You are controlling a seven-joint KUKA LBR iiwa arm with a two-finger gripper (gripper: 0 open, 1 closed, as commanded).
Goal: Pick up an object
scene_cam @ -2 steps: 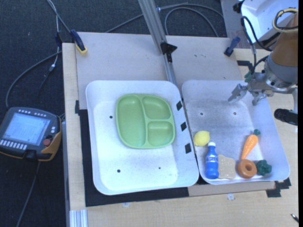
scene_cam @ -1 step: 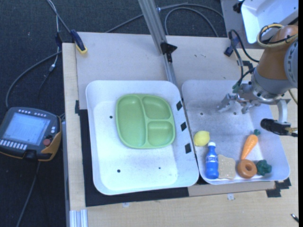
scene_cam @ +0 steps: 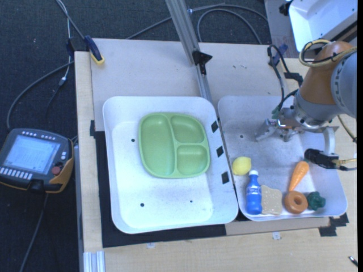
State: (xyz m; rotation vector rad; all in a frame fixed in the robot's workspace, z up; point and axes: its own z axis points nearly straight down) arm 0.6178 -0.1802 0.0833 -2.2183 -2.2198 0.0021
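My gripper (scene_cam: 274, 134) hangs low over the upper middle of the right bin (scene_cam: 249, 112), its fingers spread open with nothing between them. Below it, towards the bin's front, lie a yellow lemon (scene_cam: 241, 165), a blue bottle (scene_cam: 253, 192), a slice of toast (scene_cam: 271, 200), a brown doughnut (scene_cam: 295, 202), an orange carrot (scene_cam: 298, 175) and a small dark green item (scene_cam: 315, 200). All of them lie apart from the gripper. The lemon is the nearest, down and to the left of it.
The left bin (scene_cam: 125, 197) holds a green divided plate (scene_cam: 174, 145). A slanted metal post (scene_cam: 187, 27) rises between the bins at the back. A teach pendant (scene_cam: 35, 158) lies on the floor at the far left.
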